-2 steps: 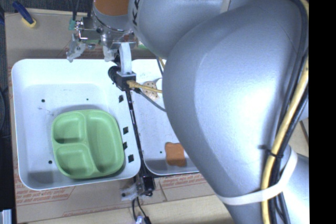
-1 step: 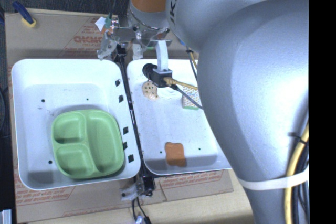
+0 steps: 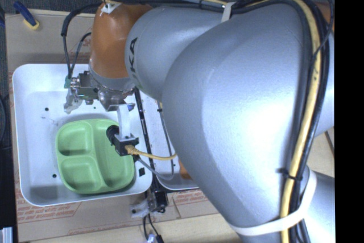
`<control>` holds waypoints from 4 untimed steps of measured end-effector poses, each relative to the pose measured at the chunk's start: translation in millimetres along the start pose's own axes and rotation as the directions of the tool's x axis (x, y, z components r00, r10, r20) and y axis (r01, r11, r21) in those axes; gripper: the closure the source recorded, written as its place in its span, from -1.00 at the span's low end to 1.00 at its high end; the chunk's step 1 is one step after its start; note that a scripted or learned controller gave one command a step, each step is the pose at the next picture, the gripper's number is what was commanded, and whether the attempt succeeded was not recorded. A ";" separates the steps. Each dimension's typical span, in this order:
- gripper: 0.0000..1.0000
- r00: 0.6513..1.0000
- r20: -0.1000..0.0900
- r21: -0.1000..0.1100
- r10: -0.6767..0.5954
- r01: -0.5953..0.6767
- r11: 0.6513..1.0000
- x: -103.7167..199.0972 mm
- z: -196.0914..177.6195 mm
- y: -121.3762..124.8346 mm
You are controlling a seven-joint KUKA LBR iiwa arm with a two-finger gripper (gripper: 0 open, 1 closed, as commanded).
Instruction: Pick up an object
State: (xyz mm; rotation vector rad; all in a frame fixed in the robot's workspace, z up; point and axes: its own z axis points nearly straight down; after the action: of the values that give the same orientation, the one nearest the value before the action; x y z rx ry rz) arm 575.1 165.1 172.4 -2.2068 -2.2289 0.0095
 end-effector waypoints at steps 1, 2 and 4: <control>-1.00 1.000 0.002 -0.002 0.002 -0.002 1.000 3.5 65.4 20.6; -1.00 1.000 0.001 -0.005 0.006 -0.006 1.000 -50.2 80.3 72.5; -1.00 1.000 -0.001 -0.008 0.003 -0.003 1.000 7.8 79.8 82.0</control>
State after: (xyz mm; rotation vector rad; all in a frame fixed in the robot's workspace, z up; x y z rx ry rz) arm 656.3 173.7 91.9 -2.2138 -2.2283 -0.0006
